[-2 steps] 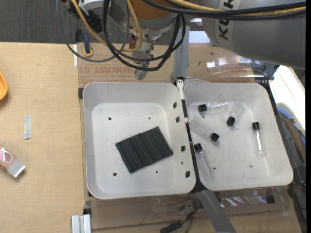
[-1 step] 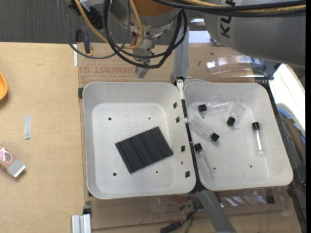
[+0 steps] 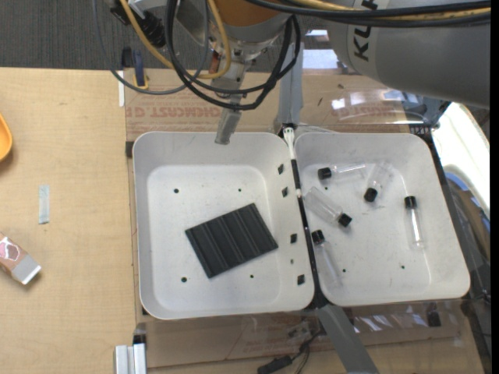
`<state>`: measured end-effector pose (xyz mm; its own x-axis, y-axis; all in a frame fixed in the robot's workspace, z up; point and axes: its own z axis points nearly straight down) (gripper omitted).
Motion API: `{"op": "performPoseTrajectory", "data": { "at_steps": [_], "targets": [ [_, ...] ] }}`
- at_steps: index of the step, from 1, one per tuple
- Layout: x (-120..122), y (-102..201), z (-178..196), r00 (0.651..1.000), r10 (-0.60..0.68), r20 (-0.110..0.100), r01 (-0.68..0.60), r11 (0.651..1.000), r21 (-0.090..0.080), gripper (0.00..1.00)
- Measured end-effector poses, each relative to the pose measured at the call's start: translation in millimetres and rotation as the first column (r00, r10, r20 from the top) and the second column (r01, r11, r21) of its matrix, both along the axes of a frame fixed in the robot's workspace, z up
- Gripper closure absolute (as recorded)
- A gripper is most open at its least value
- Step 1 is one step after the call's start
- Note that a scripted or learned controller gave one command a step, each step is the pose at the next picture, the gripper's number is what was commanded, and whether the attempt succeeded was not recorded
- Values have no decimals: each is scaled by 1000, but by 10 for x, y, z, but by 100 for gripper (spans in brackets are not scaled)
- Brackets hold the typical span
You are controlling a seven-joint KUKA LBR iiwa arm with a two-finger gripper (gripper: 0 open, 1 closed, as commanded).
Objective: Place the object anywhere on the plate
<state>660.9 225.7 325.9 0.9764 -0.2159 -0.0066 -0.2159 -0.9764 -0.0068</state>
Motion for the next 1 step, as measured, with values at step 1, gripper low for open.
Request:
{"op": "performPoseTrajectory", "data": {
  "at_steps": [1],
  "targets": [
    [-17, 28, -842, 968, -249, 2, 249, 968, -6, 0]
  ]
}}
